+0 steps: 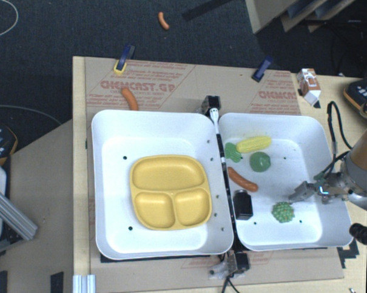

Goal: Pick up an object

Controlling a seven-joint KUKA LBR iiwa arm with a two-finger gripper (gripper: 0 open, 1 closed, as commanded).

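The right bin (pixel 301 236) holds a yellow corn cob (pixel 254 143), a green round piece (pixel 260 162), a small green leafy piece (pixel 232 152), an orange-red sausage (pixel 242 179), a black block (pixel 243 205) and a green broccoli floret (pixel 282 212). My gripper (pixel 312 192) reaches in from the right, low over the bin's right part, just above and right of the broccoli. Its fingers are spread, with nothing between them.
The left bin (pixel 109 170) holds a yellow three-compartment plate (pixel 169 191). An orange sausage (pixel 130 98) lies on the cardboard behind the left bin. Clamps sit at the board's far edge, and a cable runs along the right side.
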